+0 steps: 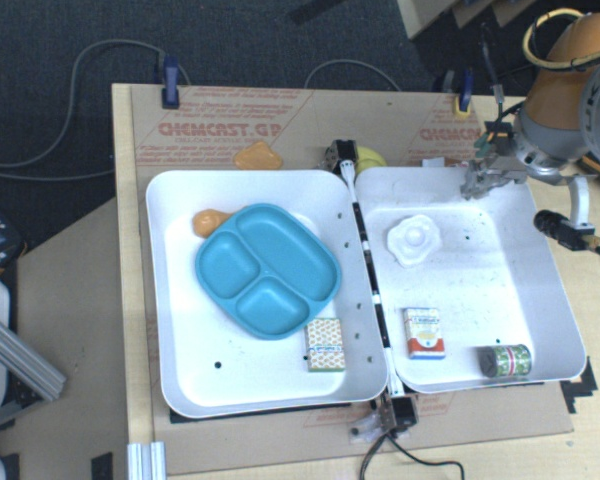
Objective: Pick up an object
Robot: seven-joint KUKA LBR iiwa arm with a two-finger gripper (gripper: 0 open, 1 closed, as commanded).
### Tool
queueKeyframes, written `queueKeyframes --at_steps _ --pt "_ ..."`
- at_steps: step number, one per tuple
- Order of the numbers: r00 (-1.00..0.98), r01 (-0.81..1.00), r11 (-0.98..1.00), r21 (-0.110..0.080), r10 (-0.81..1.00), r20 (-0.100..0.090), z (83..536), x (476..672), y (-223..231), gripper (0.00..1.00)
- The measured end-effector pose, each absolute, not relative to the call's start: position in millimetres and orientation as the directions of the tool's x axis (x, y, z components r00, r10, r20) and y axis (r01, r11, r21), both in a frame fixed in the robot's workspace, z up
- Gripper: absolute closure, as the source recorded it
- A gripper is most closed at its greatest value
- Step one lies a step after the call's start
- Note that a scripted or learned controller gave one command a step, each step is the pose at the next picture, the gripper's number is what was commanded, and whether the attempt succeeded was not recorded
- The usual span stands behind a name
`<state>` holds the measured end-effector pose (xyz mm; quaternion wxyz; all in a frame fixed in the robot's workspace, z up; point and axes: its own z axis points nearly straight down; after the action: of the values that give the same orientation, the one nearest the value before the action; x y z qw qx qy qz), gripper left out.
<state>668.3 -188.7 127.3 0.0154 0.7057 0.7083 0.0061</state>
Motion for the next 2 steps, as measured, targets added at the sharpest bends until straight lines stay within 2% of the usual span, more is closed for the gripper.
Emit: queueKeyframes --at_steps 1,2 --pt "-0.005 1.0 0.005 -0.005 1.0 0.003 82.1 666.0 -137.6 1.0" --pt "-0.001 1.0 0.001 -0.002 1.0 0.001 84.8 666.3 -140.7 0.0"
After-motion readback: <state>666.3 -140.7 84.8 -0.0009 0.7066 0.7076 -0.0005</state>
